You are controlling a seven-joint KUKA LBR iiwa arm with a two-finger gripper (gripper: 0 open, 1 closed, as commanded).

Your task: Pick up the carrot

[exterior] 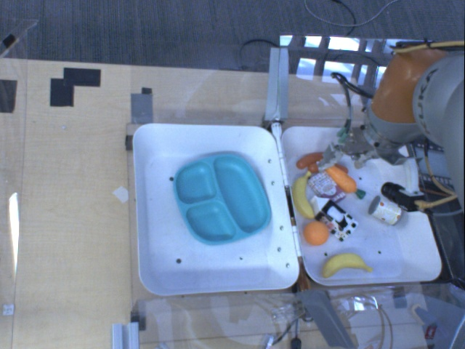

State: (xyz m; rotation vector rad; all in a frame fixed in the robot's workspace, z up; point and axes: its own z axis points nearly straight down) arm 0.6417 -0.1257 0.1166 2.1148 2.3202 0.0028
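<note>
The carrot [341, 178] is an orange tapered piece with a small green end. It lies in the right bin [414, 260], near the upper middle, pointing down to the right. My gripper [351, 150] hangs just above the carrot's upper end, close to the bin's back wall. Nothing shows as held in it. A white and pink packet [324, 187] touches the carrot's left side.
A red-orange oblong piece [309, 160], a banana [301, 197], an orange [316, 233], a black-and-white block [338, 221], a second banana [346, 265] and a small white cup [385, 211] share the right bin. The left bin [156, 267] holds a blue divided plate [221, 198].
</note>
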